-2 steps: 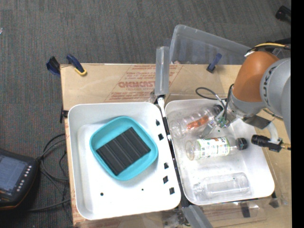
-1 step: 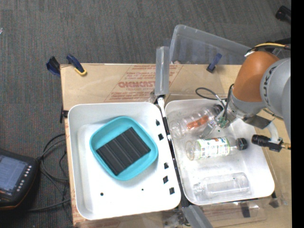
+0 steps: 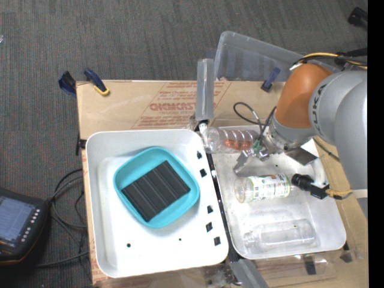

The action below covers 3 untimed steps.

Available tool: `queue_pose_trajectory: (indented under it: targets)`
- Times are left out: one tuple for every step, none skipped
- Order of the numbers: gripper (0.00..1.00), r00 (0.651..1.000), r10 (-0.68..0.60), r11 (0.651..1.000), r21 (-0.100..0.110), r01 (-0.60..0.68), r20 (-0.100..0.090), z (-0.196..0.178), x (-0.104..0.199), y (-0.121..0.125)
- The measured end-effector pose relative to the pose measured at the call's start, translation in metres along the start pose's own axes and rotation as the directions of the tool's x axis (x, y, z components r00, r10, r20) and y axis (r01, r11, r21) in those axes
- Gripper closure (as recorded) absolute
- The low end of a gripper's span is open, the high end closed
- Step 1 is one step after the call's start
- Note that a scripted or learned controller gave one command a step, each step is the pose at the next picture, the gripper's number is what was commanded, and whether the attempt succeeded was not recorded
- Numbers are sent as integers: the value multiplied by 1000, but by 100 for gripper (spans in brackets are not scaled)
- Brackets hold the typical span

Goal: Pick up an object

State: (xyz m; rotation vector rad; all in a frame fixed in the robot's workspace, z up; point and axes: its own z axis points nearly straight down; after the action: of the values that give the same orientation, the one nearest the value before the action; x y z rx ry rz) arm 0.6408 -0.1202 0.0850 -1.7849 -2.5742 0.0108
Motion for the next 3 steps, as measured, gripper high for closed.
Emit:
queue_pose_trajectory:
  targets:
    - [0,995,101,995,-8,-101,0,-39,8,-77]
    - [0,1000,10,1000,-11,-10,3,-2,-48,-41]
    - [0,991,-131,991,-10,131,3,-2,-48,-93]
